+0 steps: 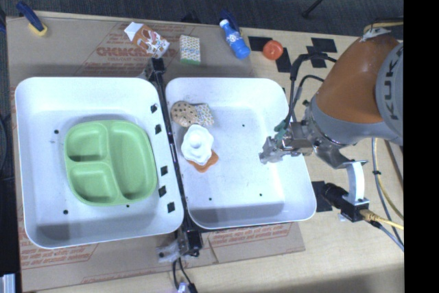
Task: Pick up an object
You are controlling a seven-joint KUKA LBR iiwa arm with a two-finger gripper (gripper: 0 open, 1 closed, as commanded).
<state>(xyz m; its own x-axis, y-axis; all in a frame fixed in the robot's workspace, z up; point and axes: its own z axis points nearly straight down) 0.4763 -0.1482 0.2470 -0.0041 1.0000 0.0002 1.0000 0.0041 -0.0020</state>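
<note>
white object (197, 143) | right bin (233, 213), left side | pincer (269, 153) apart, rightward

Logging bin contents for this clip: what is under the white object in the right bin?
An orange piece pokes out beneath the white object, at its lower right edge. A speckled tan item lies just behind it. How far the orange piece extends underneath is covered.

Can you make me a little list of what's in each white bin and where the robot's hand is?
left bin: green divided plate
right bin: white object on something orange, brown patterned object just behind it
gripper: over the right bin's right side, apart from the objects
behind bins: blue bottle, orange ball
</note>
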